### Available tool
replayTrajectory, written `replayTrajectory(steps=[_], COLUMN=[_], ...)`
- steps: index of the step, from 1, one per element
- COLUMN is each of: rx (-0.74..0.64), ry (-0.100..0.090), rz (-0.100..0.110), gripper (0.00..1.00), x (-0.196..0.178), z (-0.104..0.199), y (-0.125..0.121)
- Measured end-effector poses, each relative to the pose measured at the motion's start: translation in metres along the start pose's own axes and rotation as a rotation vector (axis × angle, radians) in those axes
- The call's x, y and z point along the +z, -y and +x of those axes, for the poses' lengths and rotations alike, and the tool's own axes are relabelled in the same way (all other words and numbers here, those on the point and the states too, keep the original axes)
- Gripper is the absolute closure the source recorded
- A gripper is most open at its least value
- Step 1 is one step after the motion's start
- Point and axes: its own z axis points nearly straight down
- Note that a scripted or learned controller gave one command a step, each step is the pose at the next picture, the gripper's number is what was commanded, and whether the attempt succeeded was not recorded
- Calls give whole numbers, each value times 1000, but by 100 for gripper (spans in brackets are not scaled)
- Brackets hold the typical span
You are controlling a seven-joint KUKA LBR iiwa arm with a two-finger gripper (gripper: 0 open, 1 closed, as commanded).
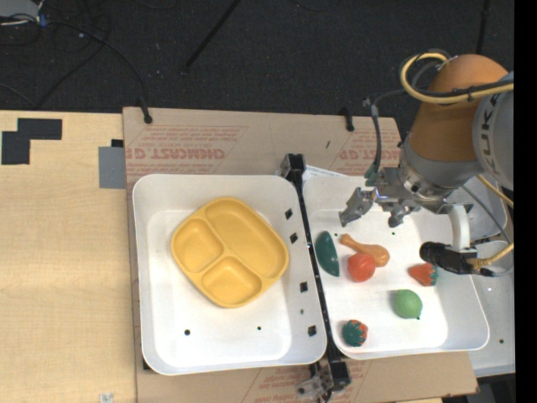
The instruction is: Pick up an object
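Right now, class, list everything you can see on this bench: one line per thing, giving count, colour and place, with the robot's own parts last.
Bins: two, white, side by side on the bench.
Divided plate: one, yellow, left bin.
Leaf-shaped piece: one, dark green, right bin by the divider.
Drumstick: one, orange-brown, right bin middle.
Tomato: one, red, touching the drumstick.
Round fruit: one, light green, right bin front.
Strawberry: one, red with green, front edge.
Small red piece: one, right side.
Arm: one, grey and orange.
Gripper: one, open, above the right bin.

The grey arm (453, 133) reaches in from the right, its jaws spread apart and holding nothing
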Motion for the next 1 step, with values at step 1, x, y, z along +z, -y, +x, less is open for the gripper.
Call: replayTrajectory(steps=[1], rx=[-1], ry=[1], rz=[-12], gripper=[0], x=[-7], z=[0], y=[-2])
